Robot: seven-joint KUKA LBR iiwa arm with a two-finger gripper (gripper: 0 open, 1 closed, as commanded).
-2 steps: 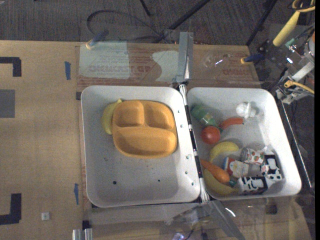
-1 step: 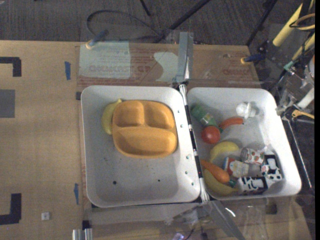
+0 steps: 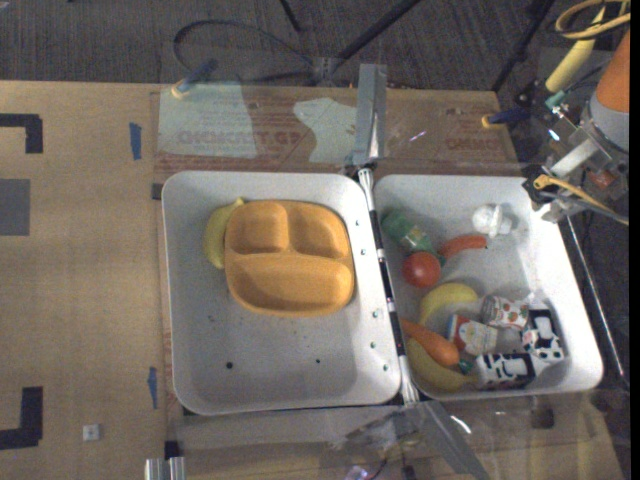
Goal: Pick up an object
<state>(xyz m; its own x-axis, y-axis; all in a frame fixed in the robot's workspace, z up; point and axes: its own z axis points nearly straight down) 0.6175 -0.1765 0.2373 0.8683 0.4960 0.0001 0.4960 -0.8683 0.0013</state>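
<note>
In the right bin, nearest the camera, lies a carrot against a banana; it looks light, stiff and slick, so I would pinch it across its middle; it is orange, tapered, short. Beyond it sit a red tomato and a green bottle. At the far right edge is the arm; whether its claw is wide or narrow I cannot tell.

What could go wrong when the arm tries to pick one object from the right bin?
The right bin is crowded: the carrot, the bananas and the small cartons touch or overlap, so a grasp may catch two things or slip. The round tomato could roll away. The cartons lie against the bin's wall, which may block the approach.
</note>
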